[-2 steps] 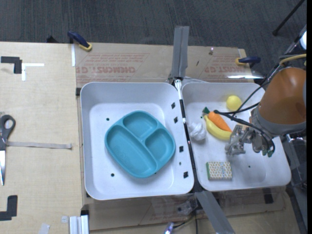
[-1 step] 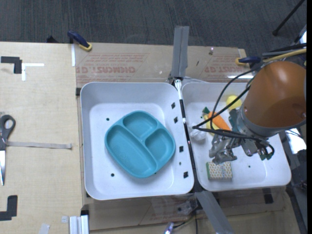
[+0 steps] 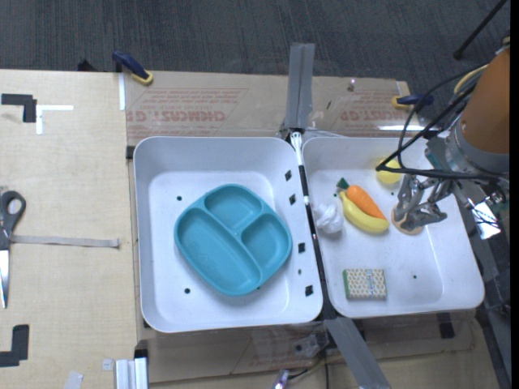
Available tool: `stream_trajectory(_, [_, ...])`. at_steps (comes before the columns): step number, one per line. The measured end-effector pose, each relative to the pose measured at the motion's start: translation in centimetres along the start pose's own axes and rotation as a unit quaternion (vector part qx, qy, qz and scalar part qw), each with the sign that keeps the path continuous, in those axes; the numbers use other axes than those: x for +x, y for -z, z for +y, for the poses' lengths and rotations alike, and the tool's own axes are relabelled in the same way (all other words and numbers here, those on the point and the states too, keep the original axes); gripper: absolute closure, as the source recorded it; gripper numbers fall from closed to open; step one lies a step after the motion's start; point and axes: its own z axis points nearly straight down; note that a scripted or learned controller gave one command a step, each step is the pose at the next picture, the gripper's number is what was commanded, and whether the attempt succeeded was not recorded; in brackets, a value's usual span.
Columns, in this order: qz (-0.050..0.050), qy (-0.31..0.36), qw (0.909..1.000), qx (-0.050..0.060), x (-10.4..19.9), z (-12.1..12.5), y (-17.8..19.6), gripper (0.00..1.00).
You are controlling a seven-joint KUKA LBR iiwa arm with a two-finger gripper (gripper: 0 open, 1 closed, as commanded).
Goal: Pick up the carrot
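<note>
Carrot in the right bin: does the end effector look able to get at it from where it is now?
Probably yes. The end effector hangs just right of the carrot with bare bin floor between; the banana lying against the carrot could crowd a grasp.

Bright, even overhead light; soft shadows, slightly soft focus throughout

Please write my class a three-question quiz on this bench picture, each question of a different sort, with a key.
1. True or false: the carrot lies in the same bin as the blue divided plate.
2. Which item touches the carrot? A) banana B) sponge C) scissors
3. Fill in: the claw hangs just to the ___ of the carrot in the camera view.

Key: 1. False, it lies in the right bin; the plate is in the left bin. 2. A. 3. right.
</note>
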Motion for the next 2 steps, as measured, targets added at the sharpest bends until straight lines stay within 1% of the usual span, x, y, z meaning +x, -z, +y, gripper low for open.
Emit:
stream_trajectory(1, [0.0,0.0,1.0,0.0,0.0,0.0,0.0,0.0])
stream_trajectory(2, [0.001,-0.029,0.9996,-0.001,-1.6,-0.2,-14.2,0.0])
